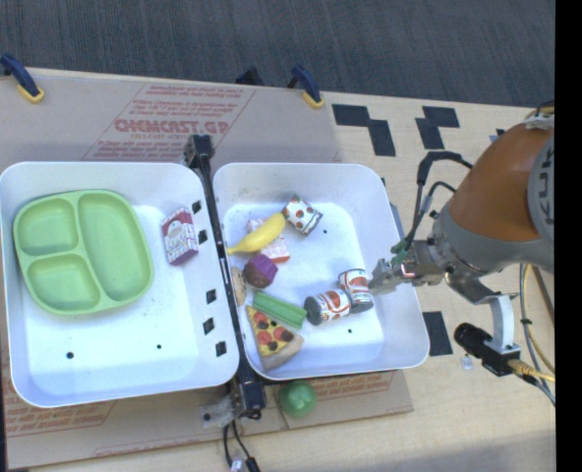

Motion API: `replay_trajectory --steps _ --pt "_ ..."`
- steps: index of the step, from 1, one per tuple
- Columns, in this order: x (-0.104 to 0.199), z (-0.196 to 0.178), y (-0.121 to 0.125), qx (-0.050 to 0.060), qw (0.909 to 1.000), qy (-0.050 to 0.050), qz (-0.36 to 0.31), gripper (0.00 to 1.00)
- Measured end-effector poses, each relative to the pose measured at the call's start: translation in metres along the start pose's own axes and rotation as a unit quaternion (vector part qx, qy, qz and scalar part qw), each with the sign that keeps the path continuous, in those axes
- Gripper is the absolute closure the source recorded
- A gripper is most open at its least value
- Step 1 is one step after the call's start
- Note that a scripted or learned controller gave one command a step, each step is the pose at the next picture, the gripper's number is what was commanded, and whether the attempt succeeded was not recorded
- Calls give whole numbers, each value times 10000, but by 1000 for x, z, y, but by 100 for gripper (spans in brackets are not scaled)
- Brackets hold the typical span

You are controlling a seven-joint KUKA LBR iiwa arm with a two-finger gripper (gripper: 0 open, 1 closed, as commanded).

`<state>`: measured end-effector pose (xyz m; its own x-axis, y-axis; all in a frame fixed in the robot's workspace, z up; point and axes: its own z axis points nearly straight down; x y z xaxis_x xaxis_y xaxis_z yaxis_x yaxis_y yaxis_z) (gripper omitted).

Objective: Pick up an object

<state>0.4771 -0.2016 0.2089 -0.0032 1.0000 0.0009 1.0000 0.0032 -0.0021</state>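
Camera view shows the fingers (381,279), state unclear, just beside a small can (356,283) in the right bin (399,332)

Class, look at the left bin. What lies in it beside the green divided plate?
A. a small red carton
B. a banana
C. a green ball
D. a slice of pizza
A: the small red carton lies just right of the green divided plate in the left bin.

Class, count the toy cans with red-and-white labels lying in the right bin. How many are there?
3: one can near the bin's far side beside the banana, and two close together near the gripper: one at its tip, one just left.
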Motion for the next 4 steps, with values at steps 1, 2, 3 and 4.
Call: replay_trajectory --steps 1,2,3,4 --pt "-10 -56 51 -11 10000 -7 -9 100" --pt "-10 -3 113 0 10000 -7 -16 100" --pt "-10 -3 114 -5 10000 -9 -16 0" --pt "-2 95 165 -81 10000 -13 -12 0"
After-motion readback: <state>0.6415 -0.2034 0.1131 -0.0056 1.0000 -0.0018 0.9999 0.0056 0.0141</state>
